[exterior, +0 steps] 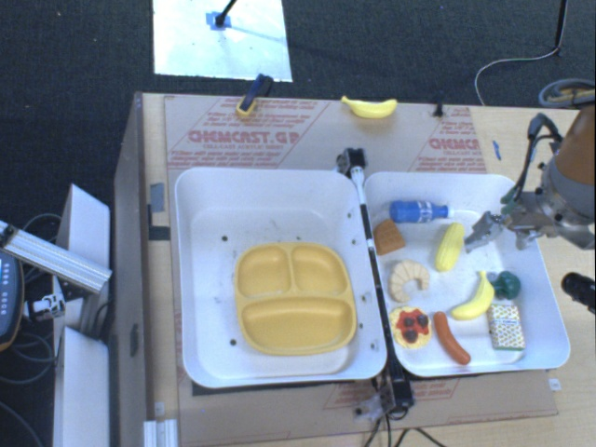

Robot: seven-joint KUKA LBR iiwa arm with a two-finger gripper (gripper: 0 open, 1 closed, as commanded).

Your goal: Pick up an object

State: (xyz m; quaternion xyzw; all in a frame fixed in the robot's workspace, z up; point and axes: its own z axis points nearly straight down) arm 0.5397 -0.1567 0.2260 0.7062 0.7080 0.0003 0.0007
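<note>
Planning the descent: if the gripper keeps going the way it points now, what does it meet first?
The gripper reaches leftward over the right bin. Going on, it would probably meet the corn cob first; height above it is unclear.

The arm (570, 170) is cut off by the right edge.

Colours in the two white bins

A yellow tray (294, 310) fills the left bin (200, 203); the right bin (540, 277) has a blue bottle (418, 212), yellow banana (476, 298), red sausage (451, 338).

bins (279, 189): smooth white plastic | tray (294, 298): matt yellow plastic | bench (307, 128): probably cardboard
</note>
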